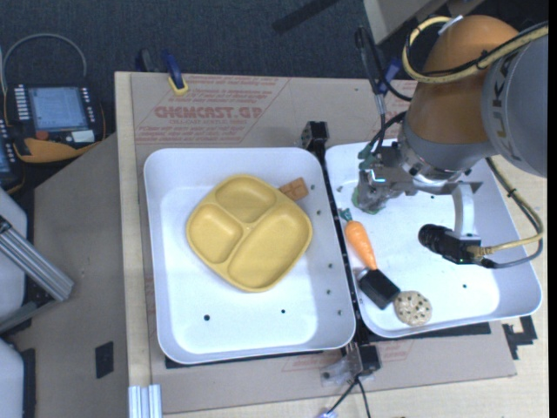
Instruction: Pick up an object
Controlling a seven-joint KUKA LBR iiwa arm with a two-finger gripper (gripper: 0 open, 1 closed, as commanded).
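Note:
My gripper (372,193) hangs low over the upper left part of the right bin (513,273), under the grey arm with its orange band. An orange carrot (359,243) lies just below it, near the bin's left wall. Further toward the front lie a small black block (378,287) and a round speckled cookie (412,306). I see nothing held under the gripper.
The left bin (174,303) holds a yellow three-compartment plate (251,231) with a small brown block (294,188) at its upper right edge. A black device on a yellow cable (446,243) hangs from the arm over the right bin.

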